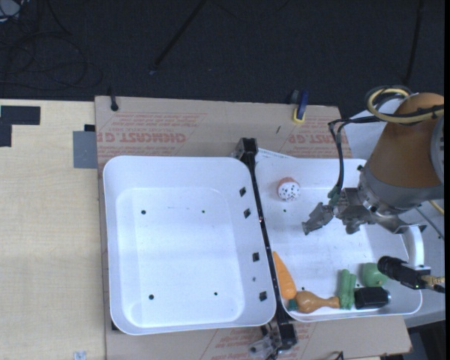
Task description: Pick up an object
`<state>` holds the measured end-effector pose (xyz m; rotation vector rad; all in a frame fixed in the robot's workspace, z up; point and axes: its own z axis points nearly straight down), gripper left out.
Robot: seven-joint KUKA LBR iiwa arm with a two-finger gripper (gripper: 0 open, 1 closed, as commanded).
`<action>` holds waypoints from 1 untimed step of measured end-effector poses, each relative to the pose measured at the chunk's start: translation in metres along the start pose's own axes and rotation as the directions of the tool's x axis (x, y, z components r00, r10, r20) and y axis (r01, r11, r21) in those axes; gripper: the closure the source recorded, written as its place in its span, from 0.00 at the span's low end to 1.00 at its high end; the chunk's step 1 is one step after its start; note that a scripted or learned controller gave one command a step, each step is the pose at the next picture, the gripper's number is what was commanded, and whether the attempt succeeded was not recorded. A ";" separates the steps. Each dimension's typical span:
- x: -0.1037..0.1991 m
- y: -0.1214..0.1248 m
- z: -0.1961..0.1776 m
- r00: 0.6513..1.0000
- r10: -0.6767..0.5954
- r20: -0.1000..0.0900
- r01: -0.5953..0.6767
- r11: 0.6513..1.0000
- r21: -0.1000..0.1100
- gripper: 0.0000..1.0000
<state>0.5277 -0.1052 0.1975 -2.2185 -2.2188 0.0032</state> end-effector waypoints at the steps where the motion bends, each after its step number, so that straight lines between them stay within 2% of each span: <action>1: 0.000 0.000 -0.010 1.000 0.001 -0.001 -0.001 1.000 0.003 1.00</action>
